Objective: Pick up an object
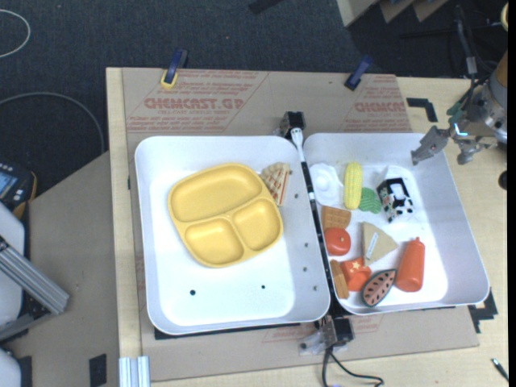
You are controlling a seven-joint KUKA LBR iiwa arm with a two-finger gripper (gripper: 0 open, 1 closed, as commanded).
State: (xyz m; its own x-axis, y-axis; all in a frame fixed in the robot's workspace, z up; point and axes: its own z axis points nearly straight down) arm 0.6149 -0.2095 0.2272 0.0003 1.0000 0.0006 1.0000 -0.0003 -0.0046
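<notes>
**Camera view: gripper spread wide over the right bin's far corner, holding nothing**

Camera view has the gripper (448, 145) hovering above the far right corner of the right bin (463, 224), its two fingers spread wide apart with nothing between them. Toy foods lie crowded in that bin's left half: a corn cob (353, 185), a tomato (337, 240), a cheese wedge (377, 243), a red sausage (410, 265) and a black-and-white cow figure (395, 197). The left bin (153, 216) holds a yellow divided plate (225, 214) and a waffle piece (276, 181) touching its edge.
</notes>
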